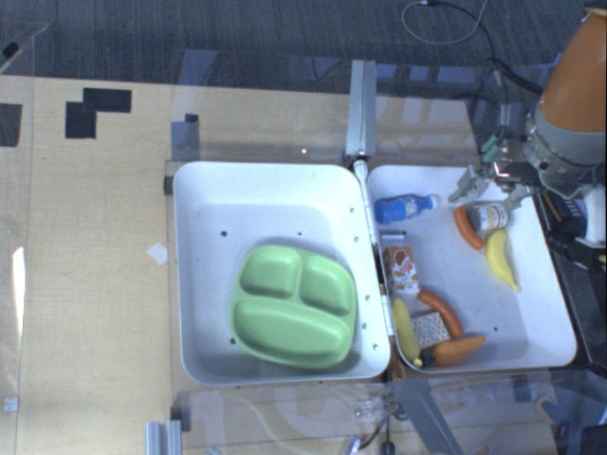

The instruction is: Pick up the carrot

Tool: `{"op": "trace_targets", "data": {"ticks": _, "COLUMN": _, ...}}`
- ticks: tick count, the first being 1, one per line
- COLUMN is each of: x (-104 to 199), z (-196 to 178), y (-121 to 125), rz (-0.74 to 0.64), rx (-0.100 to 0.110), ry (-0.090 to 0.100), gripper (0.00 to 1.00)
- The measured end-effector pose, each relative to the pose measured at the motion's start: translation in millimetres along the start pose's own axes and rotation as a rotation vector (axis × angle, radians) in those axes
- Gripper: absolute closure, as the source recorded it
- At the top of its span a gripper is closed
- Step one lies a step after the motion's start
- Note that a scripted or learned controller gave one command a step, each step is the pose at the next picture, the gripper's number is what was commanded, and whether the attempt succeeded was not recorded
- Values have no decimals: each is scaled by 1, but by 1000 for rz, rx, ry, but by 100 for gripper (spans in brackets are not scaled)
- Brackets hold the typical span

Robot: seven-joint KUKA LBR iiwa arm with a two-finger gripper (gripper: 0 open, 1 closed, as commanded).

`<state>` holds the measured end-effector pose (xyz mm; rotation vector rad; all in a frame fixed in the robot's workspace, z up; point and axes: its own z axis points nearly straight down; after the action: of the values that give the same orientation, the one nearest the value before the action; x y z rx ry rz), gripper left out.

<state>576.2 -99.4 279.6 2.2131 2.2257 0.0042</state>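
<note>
Gripper (pixel 490 190), fingers spread wide & holding nothing, hovers at 12 o'clock of the right bin (pixel 560 335) by 1 banana (pixel 500 257), while the carrot (pixel 455 349) lies at 6 o'clock nr the front wall: prob light, stiff, smooth, tapered, so grab across its thick middle.

A robotics lab. A pale wooden bench (pixel 85 282) holds two white bins (pixel 190 282) side by side (metal brackets (pixel 360 112) between them). Loose cable (pixel 455 17) trails over grey carpet (pixel 237 8) beyond.

The pincer (pixel 489 187) hangs low, its fingers spread apart.
</note>
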Motion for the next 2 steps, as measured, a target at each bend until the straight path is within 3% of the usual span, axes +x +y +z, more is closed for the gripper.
{"op": "trace_targets", "data": {"ticks": 1, "x": -27, "z": 74, "y": -89, "rz": -336, "rx": 0, "ry": 0, "gripper": 0}}
{"op": "trace_targets", "data": {"ticks": 2, "x": -12, "z": 189, "y": -85, "rz": -286, "rx": -13, "ry": -5, "gripper": 0}}
